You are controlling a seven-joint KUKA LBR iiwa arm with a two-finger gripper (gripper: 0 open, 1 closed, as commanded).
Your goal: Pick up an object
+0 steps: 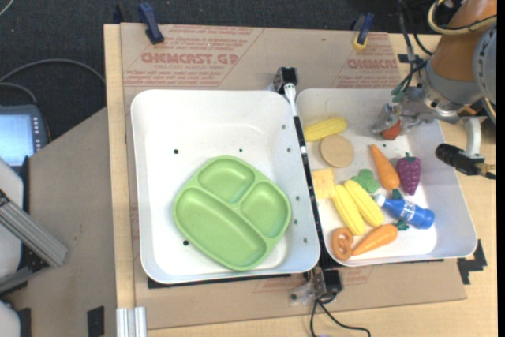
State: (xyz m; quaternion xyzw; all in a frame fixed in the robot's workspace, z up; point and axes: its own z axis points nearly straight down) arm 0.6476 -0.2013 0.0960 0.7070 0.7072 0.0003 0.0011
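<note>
two bins sit before you: the left bin (158, 122) holds a green plate (231, 211); the right bin (450, 237) holds toy food, carrots (377, 238) nearest, corn (325, 128) farther. beyond, the gripper (389, 125) hovers over its far corner; you cannot tell its opening.

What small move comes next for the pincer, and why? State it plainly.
Probably lower a little and shift toward the upper orange toy carrot. The pincer hangs over the right shallow white bin's upper part with something small and reddish at its tip, unclear whether held, and the carrot lies just below it.
</note>
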